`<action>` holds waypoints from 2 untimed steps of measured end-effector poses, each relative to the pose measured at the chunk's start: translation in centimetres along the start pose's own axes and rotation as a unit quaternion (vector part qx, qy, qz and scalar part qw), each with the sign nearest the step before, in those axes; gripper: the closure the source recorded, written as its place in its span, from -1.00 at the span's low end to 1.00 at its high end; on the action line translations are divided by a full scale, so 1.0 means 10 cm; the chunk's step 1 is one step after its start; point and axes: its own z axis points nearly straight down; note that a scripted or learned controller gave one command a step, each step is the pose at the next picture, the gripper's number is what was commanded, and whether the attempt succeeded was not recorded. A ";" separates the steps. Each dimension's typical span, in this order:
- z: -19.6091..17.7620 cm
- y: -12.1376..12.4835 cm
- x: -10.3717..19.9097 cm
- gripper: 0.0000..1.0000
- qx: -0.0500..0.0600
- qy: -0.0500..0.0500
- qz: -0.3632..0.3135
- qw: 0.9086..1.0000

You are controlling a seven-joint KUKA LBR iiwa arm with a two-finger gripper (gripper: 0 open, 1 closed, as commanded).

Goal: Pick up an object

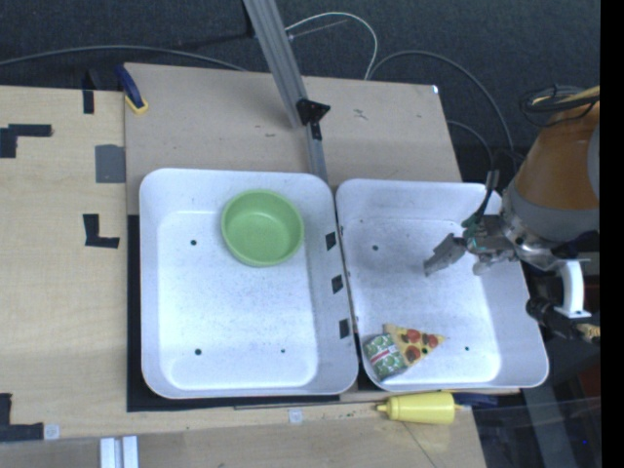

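A green bowl sits upright in the back of the left bin. In the right bin, a toy pizza slice lies near the front, touching a small green and white packet at the front left corner. My gripper hangs over the right bin's middle right, behind the pizza slice. It is open, its fingers spread with nothing between them.
A yellow squeeze bottle lies on the bench just in front of the right bin. A grey pole slants down to the back of the divide between the bins. Cables run behind the bench.
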 end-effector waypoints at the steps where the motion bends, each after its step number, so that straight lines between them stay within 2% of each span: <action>1: 0.00 0.00 0.00 -1.00 0.000 0.000 0.000 1.000; 2: 0.49 -0.04 -0.08 -1.00 0.002 0.000 0.001 1.000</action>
